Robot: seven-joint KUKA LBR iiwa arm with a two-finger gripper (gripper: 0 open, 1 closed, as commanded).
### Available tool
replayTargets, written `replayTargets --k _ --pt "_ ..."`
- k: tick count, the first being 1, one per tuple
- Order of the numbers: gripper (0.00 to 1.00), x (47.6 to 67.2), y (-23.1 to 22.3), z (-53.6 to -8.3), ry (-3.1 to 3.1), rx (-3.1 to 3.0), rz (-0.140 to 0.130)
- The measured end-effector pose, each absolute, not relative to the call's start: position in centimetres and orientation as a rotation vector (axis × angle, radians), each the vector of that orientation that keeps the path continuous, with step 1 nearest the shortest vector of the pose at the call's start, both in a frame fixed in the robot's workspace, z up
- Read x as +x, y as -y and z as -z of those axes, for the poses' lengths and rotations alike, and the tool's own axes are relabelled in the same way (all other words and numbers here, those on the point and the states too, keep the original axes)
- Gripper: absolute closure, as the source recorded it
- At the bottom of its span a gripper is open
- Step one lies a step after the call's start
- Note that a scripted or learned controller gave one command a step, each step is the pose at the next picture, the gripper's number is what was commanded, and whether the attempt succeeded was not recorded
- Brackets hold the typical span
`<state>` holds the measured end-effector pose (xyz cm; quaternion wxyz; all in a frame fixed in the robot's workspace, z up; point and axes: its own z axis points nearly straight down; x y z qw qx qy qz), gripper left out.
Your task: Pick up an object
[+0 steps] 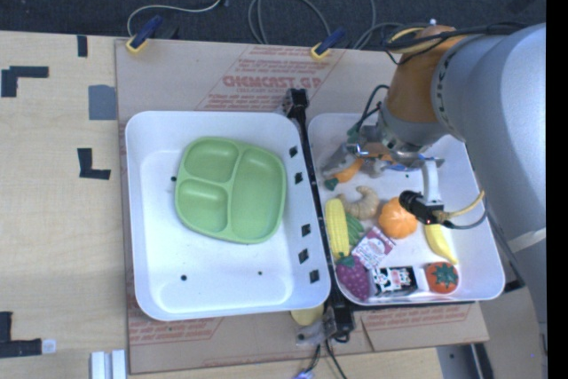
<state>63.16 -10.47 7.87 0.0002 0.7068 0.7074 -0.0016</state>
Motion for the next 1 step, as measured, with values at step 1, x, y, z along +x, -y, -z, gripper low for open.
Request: replayTargets --k 1 --pt "1.00 63.39 10.45 -9.52 -2.222 2.220 0.001"
